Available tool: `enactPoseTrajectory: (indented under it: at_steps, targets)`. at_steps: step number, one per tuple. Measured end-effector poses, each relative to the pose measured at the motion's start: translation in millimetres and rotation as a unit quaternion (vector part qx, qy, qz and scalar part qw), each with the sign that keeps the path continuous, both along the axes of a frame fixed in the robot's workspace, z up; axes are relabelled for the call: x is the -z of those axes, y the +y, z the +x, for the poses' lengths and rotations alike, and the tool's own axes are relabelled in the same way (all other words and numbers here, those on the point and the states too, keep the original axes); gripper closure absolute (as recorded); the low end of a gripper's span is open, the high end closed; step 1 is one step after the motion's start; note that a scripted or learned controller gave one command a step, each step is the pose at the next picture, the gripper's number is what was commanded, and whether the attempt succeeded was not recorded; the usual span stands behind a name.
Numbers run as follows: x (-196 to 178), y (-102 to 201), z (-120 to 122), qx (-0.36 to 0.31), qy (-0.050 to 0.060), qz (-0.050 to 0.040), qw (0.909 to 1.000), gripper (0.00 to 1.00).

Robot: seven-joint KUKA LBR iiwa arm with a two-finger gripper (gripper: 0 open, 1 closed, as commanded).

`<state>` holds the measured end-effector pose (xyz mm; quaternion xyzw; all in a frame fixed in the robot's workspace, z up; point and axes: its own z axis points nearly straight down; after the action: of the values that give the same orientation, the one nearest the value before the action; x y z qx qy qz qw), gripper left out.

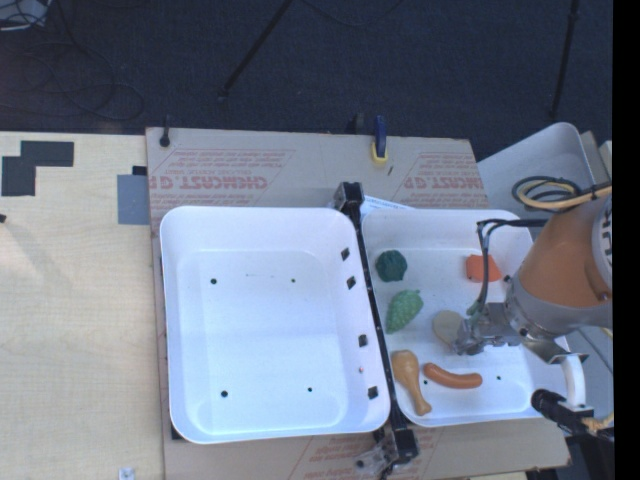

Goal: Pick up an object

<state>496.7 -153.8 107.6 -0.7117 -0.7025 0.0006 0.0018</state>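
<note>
**Gripper low in right bin, next to tan object**

Camera view: two white bins side by side on cardboard. The left bin (200,230) shows bare floor with small dark dots. The right bin (440,230) holds the items. The arm (562,268), orange band showing, enters from 3 o'clock. The gripper (470,336) sits low over the bin floor, right beside a tan rounded object (446,325), touching or nearly so; contact unclear. Finger state: cannot tell, too dark and small.

From the gripper: dark green round item (391,264) at 10 o'clock, light green leafy item (404,309) at 9 o'clock, tan drumstick shape (410,379) at 8 o'clock, orange sausage shape (453,376) at 6 o'clock just below, small orange piece (482,267) at 12 o'clock.

Cardboard (250,173) has red print, upside down, not fully legible. Blue-and-yellow clamp (380,140) at its top edge.
</note>
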Motion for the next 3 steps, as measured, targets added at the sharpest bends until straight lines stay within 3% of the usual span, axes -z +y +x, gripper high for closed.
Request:
enactPoseTrajectory:
  at_steps: [3]
  targets:
    - [-28,-4,-1,0.009,0.001,0.0003,1.0,1.0]
